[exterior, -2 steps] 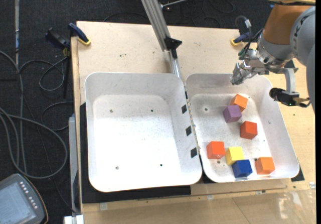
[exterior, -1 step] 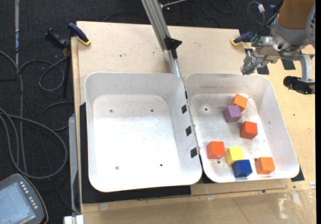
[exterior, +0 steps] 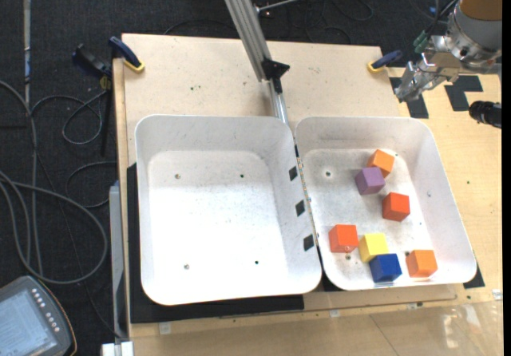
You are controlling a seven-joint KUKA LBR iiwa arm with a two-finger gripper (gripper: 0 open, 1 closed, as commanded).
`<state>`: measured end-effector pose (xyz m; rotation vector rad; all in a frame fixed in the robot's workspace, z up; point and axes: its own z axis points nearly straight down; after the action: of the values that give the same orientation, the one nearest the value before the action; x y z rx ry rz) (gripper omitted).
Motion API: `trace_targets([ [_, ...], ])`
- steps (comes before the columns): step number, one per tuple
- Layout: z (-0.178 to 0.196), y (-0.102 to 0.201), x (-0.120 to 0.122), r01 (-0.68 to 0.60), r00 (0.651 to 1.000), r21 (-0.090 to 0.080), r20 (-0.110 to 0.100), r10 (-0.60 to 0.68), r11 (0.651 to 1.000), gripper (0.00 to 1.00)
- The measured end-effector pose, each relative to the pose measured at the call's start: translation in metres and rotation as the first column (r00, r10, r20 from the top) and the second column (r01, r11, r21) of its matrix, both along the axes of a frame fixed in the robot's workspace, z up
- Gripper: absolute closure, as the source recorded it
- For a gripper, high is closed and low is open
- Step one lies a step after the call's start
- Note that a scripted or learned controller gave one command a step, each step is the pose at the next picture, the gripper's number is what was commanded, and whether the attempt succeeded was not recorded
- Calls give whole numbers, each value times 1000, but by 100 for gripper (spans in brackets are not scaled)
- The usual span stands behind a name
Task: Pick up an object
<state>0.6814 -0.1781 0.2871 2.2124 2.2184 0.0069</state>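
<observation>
Gripper (exterior: 409, 85), fingers too blurred to tell if apart or together, hangs beyond the right bin (exterior: 447, 203); the nearest blocks, orange cube (exterior: 383, 160) and purple cube (exterior: 370, 180), lie just below it, so descend squarely over one, clear of its neighbour.

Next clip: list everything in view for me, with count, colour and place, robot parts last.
orange blocks: 3, orange; right bin, one at the top, two along the bottom.
red block: 1, red-orange; right bin, middle.
purple block: 1, purple; touching the top orange one.
yellow block: 1, yellow; bottom cluster.
blue block: 1, blue; below the yellow.
bins: 2, white; side by side on the bench.
clamps: 2, blue and yellow; bench's far corners.
gripper: 1, grey; beyond the right bin's top right corner.
</observation>
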Motion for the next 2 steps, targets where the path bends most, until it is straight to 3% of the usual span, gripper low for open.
trace_targets([
  [2, -17, 115, -50, -6, 1000, 5, -12, 6, 1000, 100],
])
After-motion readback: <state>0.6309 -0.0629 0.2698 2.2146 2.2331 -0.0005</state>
